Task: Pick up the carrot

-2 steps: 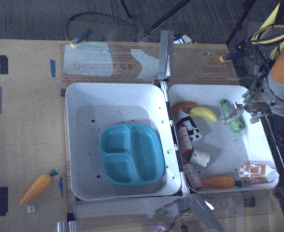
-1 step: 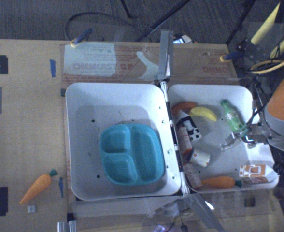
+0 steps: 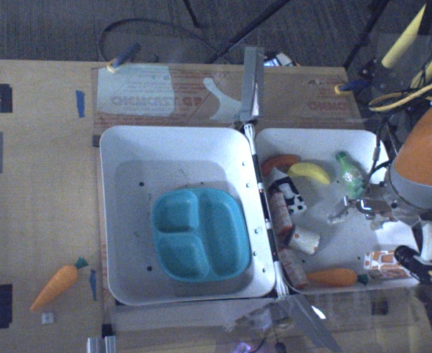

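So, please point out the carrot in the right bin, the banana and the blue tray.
carrot (image 3: 333, 276): camera view, middle of its orange body.
banana (image 3: 311, 172): camera view, middle of its yellow curve.
blue tray (image 3: 200, 234): camera view, central divider.

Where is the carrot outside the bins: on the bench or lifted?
On the bench. That carrot lies flat on the wood left of the left bin, untouched; the claw is over the right bin.

carrot in bin (image 3: 334, 276): orange with a green top at its right end, lying flat along the near wall of the right bin (image 3: 326, 134)
carrot on bench (image 3: 55, 284): orange, green top up-right, lying slanted outside the left bin (image 3: 172, 132)
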